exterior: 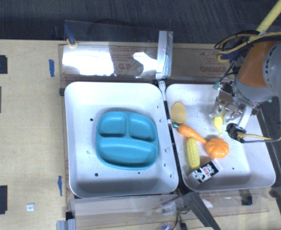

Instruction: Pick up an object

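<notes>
My gripper (225, 110) hangs low over the back right part of the right bin (255, 171). A small yellow object (219, 125) lies right at its lower tip, partly covered by it. An orange pumpkin-like fruit (217, 148) sits just in front of that. To the left lie a carrot (193, 133), a corn cob (193, 154) and a tan potato-shaped piece (178, 112). A small black and white box (205, 171) rests near the bin's front wall.
The left bin (78, 104) holds a blue divided plate (127, 139). A ridge between the two bins (169, 128) runs front to back. Cables (255, 137) trail from the wrist over the right bin's right side.
</notes>
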`<state>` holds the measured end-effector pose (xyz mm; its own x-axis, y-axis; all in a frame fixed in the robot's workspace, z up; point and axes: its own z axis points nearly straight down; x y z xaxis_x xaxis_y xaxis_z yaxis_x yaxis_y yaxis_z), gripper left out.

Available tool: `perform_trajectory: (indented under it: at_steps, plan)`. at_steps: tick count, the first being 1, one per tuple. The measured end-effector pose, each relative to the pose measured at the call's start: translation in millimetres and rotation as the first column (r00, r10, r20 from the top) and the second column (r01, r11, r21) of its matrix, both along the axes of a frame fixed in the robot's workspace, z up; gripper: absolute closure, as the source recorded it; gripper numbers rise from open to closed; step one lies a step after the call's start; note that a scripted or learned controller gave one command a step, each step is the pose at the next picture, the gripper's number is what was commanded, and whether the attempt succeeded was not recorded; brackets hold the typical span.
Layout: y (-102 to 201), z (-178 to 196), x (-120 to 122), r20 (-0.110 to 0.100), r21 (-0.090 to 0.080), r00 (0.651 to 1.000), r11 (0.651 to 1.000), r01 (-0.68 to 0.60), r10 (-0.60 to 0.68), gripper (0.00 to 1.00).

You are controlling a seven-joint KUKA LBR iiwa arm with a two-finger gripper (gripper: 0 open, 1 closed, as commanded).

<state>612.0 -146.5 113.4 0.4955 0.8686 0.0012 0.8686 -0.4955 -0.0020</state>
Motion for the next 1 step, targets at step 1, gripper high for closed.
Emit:
perform_trajectory:
  at_steps: [1]
  plan:
    - [86.5,69.1,-9.7,0.001,-0.002,0.965,0.965,-0.262,0.262,1.00]
